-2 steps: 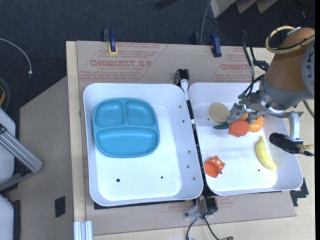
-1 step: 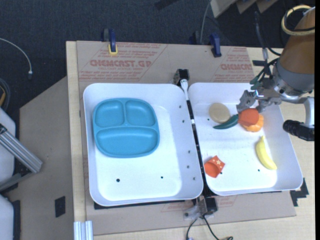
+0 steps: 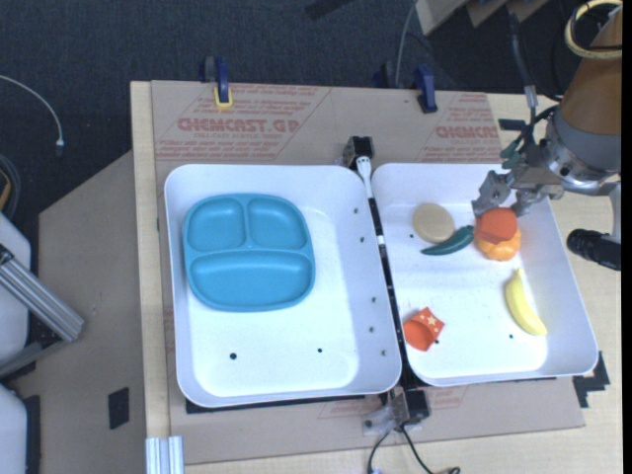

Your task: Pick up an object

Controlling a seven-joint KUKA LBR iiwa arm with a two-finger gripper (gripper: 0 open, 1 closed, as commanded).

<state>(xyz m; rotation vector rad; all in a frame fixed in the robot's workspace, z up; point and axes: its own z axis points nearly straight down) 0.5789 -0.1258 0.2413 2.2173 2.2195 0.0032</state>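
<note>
Grey two-finger gripper (image 3: pixel 497 197) hovers over round orange plastic fruit (image 3: pixel 498 234) in right white bin (image 3: pixel 565 294); finger state cannot be told. Best centred before descending, clear of green pepper (image 3: pixel 449 241).

A robotics lab: clamped cardboard sheet (image 3: pixel 296 117) on a bench, loose cables (image 3: pixel 39 117), two white bins (image 3: pixel 197 363), toy food.

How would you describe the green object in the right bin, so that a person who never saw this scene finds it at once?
Look in the right white bin, in its far half. There a green chili pepper lies between a round beige cookie and an orange fruit. It is the only green thing in that bin, slim and curved, with a pointed tip.
</note>
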